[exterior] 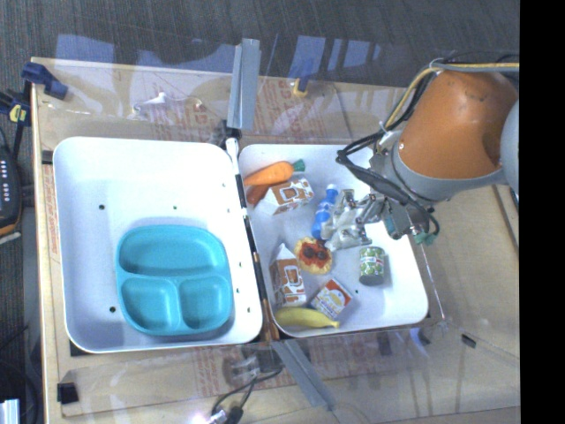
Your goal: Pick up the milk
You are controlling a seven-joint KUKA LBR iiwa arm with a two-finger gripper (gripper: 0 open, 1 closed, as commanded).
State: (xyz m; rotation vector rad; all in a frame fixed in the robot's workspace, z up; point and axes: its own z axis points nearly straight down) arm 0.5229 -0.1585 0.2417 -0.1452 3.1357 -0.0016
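Observation:
Three small milk cartons lie in the right bin (406, 303): one brown and white (291, 194) near the carrot, another like it (287, 276) at the front left, and a red and white one (331, 299) near the front. My gripper (347, 222) hangs low over the middle of this bin, right beside a blue bottle (325, 210) and apart from all three cartons. Nothing shows held in it.
Sharing the right bin are a carrot (267, 175) at the back left, a round tart (313, 254), a green can (372, 266) and a banana (305, 318) at the front. The left bin (88, 175) holds a blue divided tray (174, 279).

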